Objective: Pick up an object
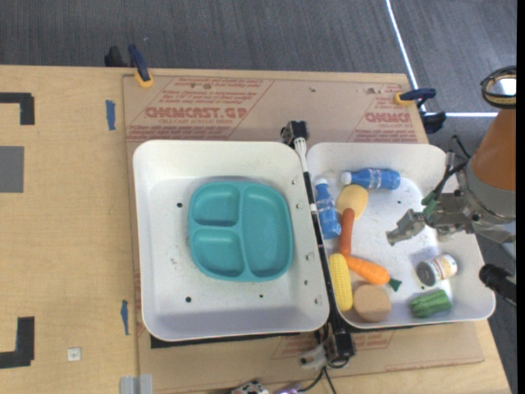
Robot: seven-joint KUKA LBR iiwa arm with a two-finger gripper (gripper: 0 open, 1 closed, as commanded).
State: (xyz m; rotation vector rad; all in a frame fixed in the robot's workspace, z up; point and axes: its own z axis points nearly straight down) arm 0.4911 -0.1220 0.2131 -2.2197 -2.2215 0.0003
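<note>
Approach step: gripper (404, 230) hangs over right bin (459, 314), fingers look apart, nothing held. Next: pick 1 obj, e.g. small jar (435, 269), & descend.

Gripper (404, 230) hovers over right bin (373, 156), near small jar (435, 269). Bin holds 2 blue bottles, corn (340, 281), carrot (368, 270), green pepper (431, 304). Left bin (156, 245) holds teal 3-section plate (241, 230).

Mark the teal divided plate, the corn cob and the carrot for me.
teal divided plate (242, 230), camera view, centre ridge between compartments.
corn cob (340, 281), camera view, middle of the yellow cob.
carrot (367, 270), camera view, middle of the orange body.
</note>
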